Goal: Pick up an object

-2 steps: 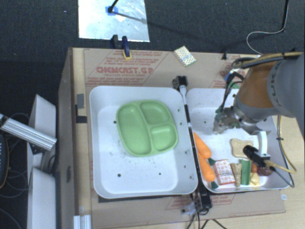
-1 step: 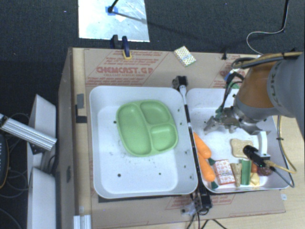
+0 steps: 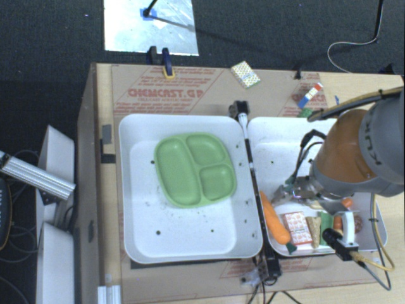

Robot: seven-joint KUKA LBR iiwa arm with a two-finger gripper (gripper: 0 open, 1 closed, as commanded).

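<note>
Arm reaches in from right, wrist bent down over right bin, jaws hidden beneath it, state cannot be told; carrot, orange and tapered, lies at bin's lower left beside small red-white box; green divided plate in left bin.

Grey arm with a broad orange band and black cables.

1. Red print reading "CHEMCAST GP" runs across the brown protective sheet that covers the table, just behind the left bin.
2. Smaller red lines above and below that word are too fine to read.
3. The small printed packet in the right bin carries print too blurred to read.
</note>
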